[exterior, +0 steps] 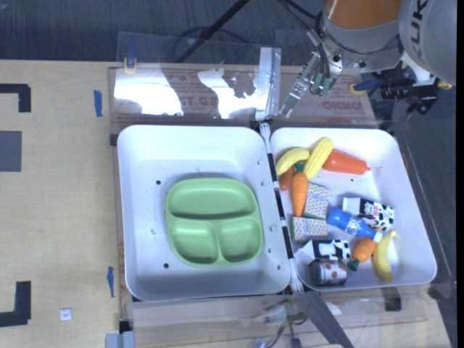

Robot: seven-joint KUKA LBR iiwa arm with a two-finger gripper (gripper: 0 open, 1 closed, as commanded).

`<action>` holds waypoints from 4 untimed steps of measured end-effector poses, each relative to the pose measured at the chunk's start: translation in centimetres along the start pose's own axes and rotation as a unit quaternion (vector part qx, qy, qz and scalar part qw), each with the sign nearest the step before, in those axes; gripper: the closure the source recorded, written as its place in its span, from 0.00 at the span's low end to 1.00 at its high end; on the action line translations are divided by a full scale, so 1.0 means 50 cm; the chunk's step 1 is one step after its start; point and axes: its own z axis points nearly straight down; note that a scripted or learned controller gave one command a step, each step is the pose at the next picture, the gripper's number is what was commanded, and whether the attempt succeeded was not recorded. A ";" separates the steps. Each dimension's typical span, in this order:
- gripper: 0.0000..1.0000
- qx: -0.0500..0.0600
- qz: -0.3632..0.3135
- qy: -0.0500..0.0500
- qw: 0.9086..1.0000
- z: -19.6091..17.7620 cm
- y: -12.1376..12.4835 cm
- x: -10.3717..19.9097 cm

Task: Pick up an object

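Note:
My gripper (pixel 304 93) hangs above the bench just behind the far edge of the right bin (pixel 413 194), near the divider between the bins. Its fingers look open with nothing between them. The right bin holds several toy foods: a yellow banana (pixel 289 158), a corn cob (pixel 317 156), a red-orange piece (pixel 345 163), a carrot (pixel 299 191), two patterned boxes (pixel 316 199) (pixel 309 228), a blue bottle (pixel 351 222), a cow-patterned carton (pixel 377 212), a can (pixel 328 272) and a second banana (pixel 383 257).
The left bin (pixel 138 165) holds a green divided plate (pixel 214 220). A clear plastic wall (pixel 188 89) with a metal post (pixel 268 82) stands behind the bins. The arm's orange band (pixel 362 2) is at top right.

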 end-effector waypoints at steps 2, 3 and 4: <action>1.00 0.000 -0.252 0.003 0.968 -0.022 -0.063 0.009; 1.00 0.000 -0.396 0.002 0.918 0.028 -0.033 0.005; 0.00 0.000 -0.396 0.002 0.918 0.028 -0.034 0.005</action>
